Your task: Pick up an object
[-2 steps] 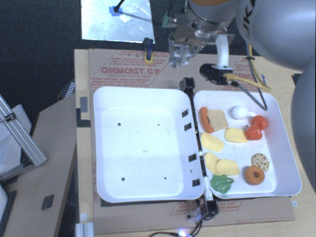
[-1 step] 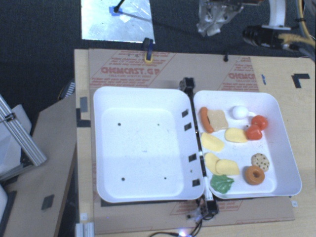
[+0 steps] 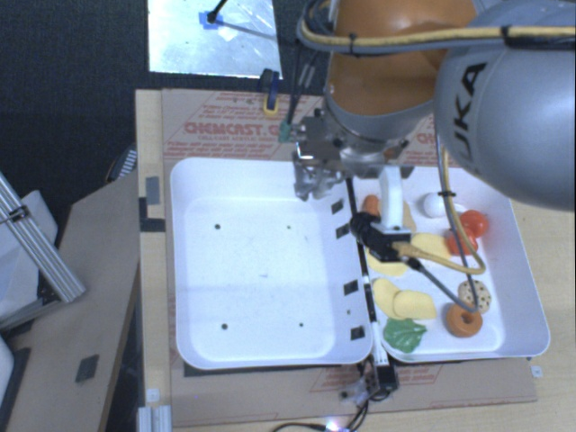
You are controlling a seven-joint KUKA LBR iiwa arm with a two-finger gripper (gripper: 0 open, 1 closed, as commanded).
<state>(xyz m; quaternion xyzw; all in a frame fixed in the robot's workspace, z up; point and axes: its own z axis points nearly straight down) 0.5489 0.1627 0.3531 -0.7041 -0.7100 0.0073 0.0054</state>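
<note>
1. Shallow white right bin [image 3: 527,306] holds all the loose pieces, which look like toy food.
2. Far end of that bin: small orange piece [image 3: 369,204], partly hidden by robot hardware; white egg-shaped piece [image 3: 434,205]; glossy red round piece [image 3: 474,222] beside the egg shape.
3. Middle: flat bright yellow piece [image 3: 430,244], partly crossed by cable.
4. Near end: pale yellow oval slices [image 3: 413,305], overlapping one another; green leafy piece [image 3: 404,334] touching the slices at the bin's near corner; orange ring [image 3: 464,321]; tan round piece with dark speckles [image 3: 477,295] just behind the ring and touching it.
5. Gripper [image 3: 311,184] hangs over the far right corner of the shallow white left bin [image 3: 193,187], close to the edge the two bins share.
6. Gripper state: cannot tell from this angle, since the grey and orange arm [image 3: 396,52] covers much of it.
7. Relative position: every piece lies across the shared edge from the gripper, toward the view's right. The small orange piece is nearest. The ring, speckled piece and leafy piece are well apart from it.
</note>
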